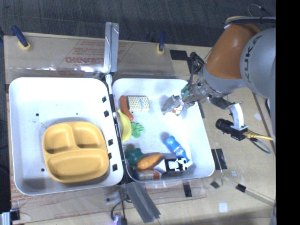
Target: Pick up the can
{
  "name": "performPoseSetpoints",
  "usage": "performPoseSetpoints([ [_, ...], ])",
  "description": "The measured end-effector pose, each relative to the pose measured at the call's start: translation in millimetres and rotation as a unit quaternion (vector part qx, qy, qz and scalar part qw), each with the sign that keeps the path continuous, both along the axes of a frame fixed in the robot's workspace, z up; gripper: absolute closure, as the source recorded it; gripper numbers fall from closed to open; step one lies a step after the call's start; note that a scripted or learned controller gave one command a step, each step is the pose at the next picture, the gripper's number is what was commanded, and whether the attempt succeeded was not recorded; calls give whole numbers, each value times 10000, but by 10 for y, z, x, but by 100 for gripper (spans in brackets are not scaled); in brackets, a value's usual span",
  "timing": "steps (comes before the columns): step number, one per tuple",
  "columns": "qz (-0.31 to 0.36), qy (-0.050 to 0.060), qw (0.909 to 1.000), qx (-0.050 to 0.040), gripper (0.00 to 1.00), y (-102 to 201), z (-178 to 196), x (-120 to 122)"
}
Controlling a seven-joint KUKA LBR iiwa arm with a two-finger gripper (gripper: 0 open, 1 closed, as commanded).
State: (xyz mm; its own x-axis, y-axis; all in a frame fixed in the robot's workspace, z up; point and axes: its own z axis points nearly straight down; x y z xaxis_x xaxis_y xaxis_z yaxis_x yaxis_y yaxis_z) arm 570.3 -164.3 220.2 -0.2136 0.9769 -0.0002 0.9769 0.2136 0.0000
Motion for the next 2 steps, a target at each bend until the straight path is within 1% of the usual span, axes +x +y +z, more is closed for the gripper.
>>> performPoseSetpoints([
  [1, 63, -102, 9999, -21, 0, -420, -1015, 265],
  [2, 397, 9, 9992, 5, 0, -452, -1283, -244],
])
